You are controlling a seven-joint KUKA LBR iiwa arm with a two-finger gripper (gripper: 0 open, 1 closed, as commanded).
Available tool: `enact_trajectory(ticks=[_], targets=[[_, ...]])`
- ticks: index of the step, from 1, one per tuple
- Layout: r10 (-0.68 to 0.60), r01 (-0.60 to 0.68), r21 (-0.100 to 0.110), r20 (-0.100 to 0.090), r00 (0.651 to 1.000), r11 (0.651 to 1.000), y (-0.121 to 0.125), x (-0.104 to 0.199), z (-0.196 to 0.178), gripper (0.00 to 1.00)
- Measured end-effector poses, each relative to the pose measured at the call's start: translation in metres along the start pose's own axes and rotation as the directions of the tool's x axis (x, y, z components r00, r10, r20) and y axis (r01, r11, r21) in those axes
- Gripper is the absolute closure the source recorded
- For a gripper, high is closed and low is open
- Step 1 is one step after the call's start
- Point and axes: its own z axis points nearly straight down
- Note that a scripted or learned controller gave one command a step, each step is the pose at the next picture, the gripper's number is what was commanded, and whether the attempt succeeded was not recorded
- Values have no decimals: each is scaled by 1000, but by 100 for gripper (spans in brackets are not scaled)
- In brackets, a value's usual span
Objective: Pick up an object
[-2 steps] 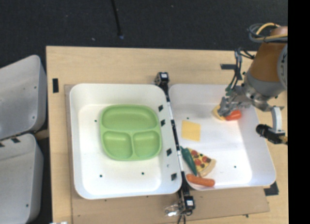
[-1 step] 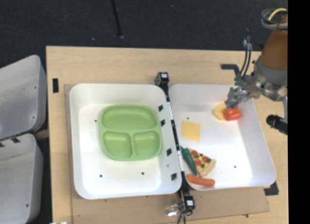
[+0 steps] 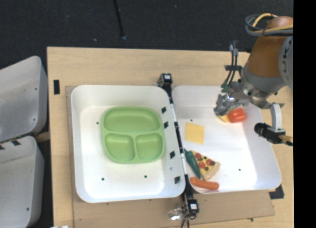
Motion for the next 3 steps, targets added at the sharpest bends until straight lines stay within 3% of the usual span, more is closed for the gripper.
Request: enact_trajectory(ticks=[1, 3], targets=[[-3, 3, -2, -3, 1000, 1000, -4, 60, -10, 100], [-2, 2, 1, -2, 1000, 1000, -24, 151, -7, 100]])
